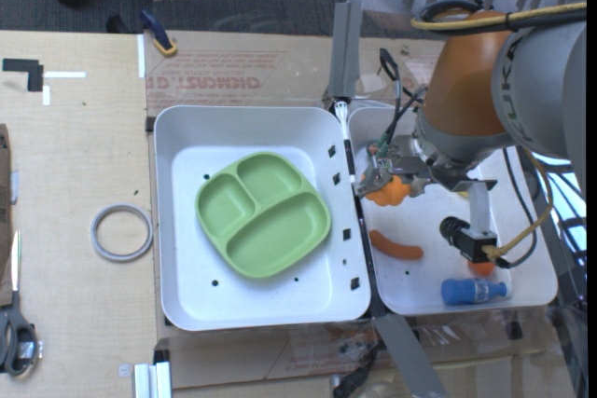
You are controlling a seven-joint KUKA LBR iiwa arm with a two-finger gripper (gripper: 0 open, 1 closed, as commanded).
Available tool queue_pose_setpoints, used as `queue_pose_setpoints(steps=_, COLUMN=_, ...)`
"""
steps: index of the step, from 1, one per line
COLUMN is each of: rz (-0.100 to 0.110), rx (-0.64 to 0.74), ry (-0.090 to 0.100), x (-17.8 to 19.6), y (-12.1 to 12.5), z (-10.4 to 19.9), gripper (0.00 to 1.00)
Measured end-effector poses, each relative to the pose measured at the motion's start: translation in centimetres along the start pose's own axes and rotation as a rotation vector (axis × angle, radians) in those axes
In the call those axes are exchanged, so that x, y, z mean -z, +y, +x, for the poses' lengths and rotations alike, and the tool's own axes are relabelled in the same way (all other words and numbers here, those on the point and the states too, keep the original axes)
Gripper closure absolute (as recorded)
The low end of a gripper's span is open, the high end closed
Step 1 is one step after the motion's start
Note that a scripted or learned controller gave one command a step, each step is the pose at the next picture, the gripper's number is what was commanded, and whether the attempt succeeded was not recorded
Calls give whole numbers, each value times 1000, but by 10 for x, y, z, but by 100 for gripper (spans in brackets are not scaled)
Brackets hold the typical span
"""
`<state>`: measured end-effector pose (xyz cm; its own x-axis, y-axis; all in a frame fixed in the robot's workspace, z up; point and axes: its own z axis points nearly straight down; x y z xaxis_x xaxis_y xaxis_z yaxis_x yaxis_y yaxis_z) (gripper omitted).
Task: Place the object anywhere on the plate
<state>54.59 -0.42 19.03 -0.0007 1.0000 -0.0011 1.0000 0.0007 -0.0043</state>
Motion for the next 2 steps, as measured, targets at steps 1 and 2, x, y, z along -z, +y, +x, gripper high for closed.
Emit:
queue_pose_setpoints(steps=1, rz=0, rx=-1, ry=-1, x=0, y=18, z=57, gripper=100)
queue_pose_setpoints(steps=2, rz=-1, rx=-1, ry=-1, x=0, y=18, z=57, gripper=0)
